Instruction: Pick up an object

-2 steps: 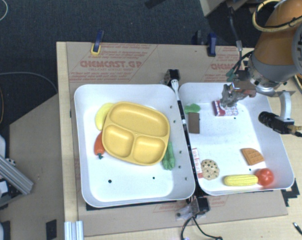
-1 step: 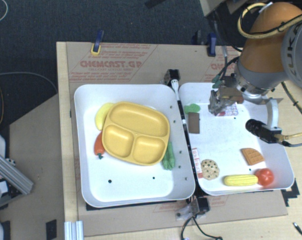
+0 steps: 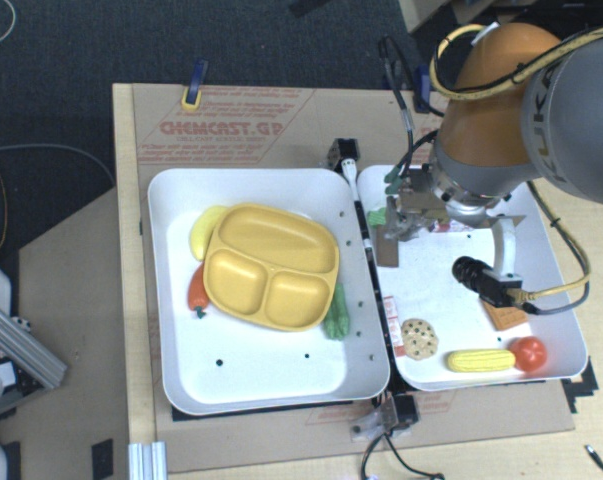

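**Overhead view, pick not yet made.** The arm's grey gripper (image 3: 393, 230) hangs low over the upper-left corner of the right-hand shallow white bin (image 3: 436, 290), close to the dividing wall. Whether it is spread or pressed together cannot be told, and no object can be seen in its grasp. Candidate objects lie well apart from it along that bin's near edge — a round speckled cookie (image 3: 418, 338), a yellow corn cob (image 3: 481, 361) and a red tomato (image 3: 529, 353). The left-hand white bin (image 3: 271, 363) holds a yellow compartmented plastic plate (image 3: 271, 266). Judged stage: approach — grasp and lift remain.
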Available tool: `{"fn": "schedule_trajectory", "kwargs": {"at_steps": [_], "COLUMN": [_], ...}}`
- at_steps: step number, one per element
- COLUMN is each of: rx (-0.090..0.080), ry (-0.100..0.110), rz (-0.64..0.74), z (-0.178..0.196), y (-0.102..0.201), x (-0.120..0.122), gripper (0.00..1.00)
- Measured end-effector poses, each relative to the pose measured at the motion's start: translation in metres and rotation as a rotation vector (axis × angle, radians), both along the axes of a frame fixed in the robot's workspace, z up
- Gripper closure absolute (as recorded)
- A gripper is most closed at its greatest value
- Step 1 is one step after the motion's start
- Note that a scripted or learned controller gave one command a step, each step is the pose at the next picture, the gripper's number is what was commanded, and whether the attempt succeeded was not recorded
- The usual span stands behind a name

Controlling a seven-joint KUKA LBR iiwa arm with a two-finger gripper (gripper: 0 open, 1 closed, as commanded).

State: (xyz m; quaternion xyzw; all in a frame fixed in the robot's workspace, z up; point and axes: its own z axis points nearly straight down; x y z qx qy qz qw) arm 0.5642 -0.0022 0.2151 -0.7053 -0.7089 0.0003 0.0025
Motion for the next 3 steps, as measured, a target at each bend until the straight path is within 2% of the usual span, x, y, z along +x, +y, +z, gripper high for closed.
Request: {"fn": "schedule_trajectory", "kwargs": {"at_steps": [1, 2, 3], "rx": [0.0, -0.001, -0.003], "ry": [-0.001, 0.0, 0.0], "rz": [0.001, 0.0, -0.006], "z": [0.014, 0.02, 0.014], "y": [0.051, 0.087, 0.079], "x": [-0.017, -0.041, -0.048], "gripper": [1.0, 1.0, 1.0]}}
